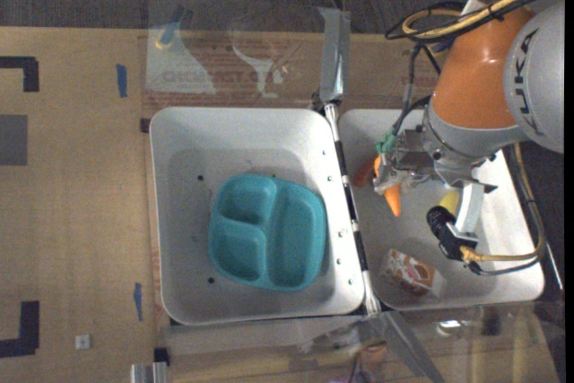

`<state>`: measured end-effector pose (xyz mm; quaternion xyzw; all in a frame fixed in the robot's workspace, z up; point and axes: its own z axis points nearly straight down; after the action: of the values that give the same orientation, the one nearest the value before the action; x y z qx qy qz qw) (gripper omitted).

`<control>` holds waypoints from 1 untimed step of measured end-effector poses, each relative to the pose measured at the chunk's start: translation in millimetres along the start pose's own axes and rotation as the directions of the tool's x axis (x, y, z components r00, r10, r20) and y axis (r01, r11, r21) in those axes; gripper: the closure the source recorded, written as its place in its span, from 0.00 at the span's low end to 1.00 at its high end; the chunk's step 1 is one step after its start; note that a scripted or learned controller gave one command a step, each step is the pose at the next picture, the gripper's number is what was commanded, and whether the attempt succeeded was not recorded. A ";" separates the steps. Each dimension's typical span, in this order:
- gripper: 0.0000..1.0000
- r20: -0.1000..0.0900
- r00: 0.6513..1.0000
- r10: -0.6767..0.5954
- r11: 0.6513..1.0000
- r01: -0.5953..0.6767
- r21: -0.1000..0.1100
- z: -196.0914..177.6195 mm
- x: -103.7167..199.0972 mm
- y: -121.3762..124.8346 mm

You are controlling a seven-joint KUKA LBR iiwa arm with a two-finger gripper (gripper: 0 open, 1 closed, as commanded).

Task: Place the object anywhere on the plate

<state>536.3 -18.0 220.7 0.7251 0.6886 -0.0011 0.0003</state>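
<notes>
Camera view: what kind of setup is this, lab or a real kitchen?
Most likely a robot lab test cell, not a kitchen: two white bins on a taped-up wooden bench, a teal divided plate in the left bin, and loose cables around the arm's tool.

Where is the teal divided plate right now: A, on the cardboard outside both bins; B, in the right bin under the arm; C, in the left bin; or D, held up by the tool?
C: the teal divided plate lies flat on the floor of the left bin, apart from the arm, which reaches over the right bin.
</notes>
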 end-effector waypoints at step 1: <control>1.00 -0.002 0.992 -0.124 0.992 0.124 0.000 26.4 65.1 17.8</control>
<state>557.4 46.0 194.2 0.6807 0.7325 -0.0004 -0.0002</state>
